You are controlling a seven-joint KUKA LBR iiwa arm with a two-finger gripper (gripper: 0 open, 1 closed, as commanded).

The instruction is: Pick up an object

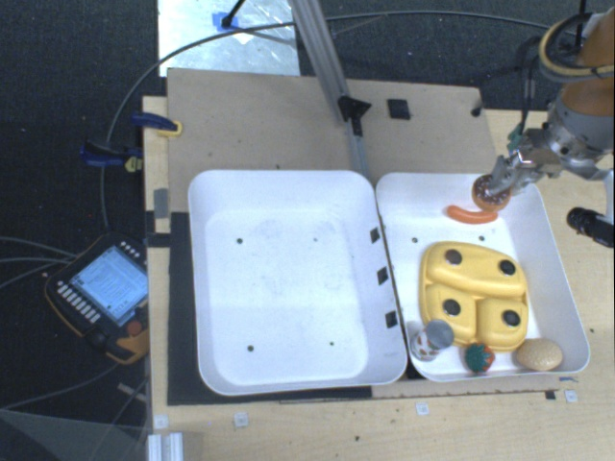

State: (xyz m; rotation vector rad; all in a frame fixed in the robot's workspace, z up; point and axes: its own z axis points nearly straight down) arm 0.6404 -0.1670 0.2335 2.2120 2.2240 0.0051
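My gripper [494, 189] hangs over the far right corner of the right bin [408, 188], reaching in from the right. Just below and left of its tip lies a curved orange sausage-shaped piece [471, 214]; a small brownish patch shows at the tip, and I cannot tell what it is. A large yellow block with dark round holes [474, 295] fills the bin's middle. Along the near edge sit a small grey and white object [431, 338], a green and red ball [478, 356] and a tan stone-like lump [538, 354].
The left bin [204, 192] stands beside the right one, with black clips along the shared wall [382, 275]. A handheld pendant [104, 291] and cables lie off the bench to the left. A metal pole [322, 41] slants down at the back.
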